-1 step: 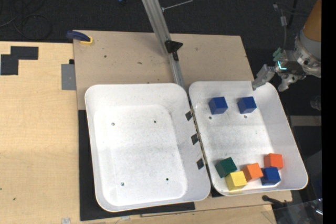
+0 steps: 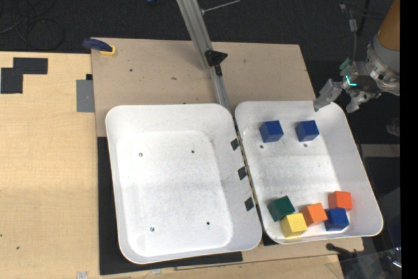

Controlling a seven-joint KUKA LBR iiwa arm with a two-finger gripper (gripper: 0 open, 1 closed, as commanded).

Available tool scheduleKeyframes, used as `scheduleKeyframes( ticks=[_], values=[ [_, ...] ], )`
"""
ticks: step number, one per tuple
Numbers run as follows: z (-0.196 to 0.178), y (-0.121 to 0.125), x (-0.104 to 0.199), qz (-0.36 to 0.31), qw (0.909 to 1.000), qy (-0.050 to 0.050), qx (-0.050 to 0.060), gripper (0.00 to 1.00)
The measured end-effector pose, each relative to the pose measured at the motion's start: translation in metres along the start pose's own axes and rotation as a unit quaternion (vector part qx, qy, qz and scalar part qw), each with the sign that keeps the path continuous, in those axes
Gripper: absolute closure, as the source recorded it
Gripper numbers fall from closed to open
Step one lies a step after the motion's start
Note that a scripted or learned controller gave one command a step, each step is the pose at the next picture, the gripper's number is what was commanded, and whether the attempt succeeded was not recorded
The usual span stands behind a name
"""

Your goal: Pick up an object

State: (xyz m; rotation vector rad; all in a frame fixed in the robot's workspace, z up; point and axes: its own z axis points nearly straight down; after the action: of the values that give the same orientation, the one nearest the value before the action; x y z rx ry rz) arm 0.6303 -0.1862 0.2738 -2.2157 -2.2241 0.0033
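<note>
Blocks (image 2: 312, 212) in right bin (image 2: 356, 153); claw (image 2: 339, 96) beside rim.

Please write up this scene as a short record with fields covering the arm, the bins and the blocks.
arm: at the right edge, claw over the far right corner of the right bin
left bin: bare white floor
far blocks: two blue blocks, side by side, apart
near cluster: green block, yellow block, orange block, red block, small blue block
</note>
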Motion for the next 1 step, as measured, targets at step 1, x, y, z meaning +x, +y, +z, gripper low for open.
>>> scheduleKeyframes(
  ticks=[1],
  values=[
    [0.0436, -0.0011, 0.0021, 0.002, 1.0000, 0.001, 0.002, 0.00]
  ],
)
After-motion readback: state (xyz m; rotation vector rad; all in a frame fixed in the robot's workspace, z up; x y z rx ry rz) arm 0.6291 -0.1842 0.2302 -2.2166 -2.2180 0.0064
